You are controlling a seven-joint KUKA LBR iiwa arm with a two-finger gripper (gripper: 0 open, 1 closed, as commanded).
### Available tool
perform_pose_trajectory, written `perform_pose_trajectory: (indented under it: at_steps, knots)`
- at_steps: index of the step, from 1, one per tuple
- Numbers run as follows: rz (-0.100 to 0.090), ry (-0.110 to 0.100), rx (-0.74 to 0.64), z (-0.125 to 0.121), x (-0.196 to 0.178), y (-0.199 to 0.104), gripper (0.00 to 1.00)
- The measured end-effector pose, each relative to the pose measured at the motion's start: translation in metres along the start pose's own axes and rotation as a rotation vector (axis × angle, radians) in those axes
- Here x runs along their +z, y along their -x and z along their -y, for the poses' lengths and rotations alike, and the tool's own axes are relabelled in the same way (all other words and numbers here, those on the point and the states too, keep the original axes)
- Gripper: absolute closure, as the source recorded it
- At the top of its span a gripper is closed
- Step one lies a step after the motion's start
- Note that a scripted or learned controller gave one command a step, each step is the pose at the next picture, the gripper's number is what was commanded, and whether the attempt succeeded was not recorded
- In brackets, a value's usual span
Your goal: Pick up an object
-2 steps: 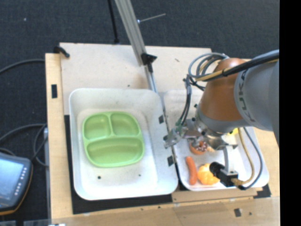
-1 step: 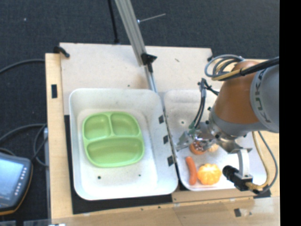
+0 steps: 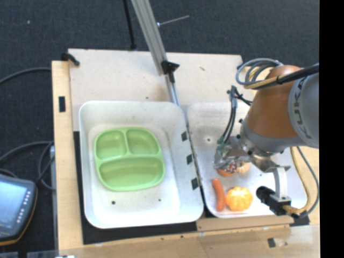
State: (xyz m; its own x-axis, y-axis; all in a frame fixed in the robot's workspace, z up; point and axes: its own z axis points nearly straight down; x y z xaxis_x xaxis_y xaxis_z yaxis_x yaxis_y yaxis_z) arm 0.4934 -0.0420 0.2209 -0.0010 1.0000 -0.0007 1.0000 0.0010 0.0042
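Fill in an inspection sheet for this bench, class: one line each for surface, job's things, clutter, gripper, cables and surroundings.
Surface: wooden bench bearing a left white bin and a right white bin side by side.
Job's things: in the right bin, a carrot and a peeled orange touching near the front edge; a brownish object sits under the gripper, too blurred to name.
Clutter: green divided plate in the left bin.
Gripper: gripper low over the brownish object; grasp cannot be judged.
Cables: grey loops on the arm; black cable on the floor.
Surroundings: dark carpet, metal mast, handheld pendant.
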Motion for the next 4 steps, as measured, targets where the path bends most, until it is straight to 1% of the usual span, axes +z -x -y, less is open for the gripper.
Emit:
perform_pose_trajectory:
  at_steps: [1,4]
  knots:
    - [0.0,-0.001,0.001,0.0002,0.0005,-0.0002,0.0]
    - [-0.001,-0.001,0.002,0.0001,0.0006,-0.0003,0.0]
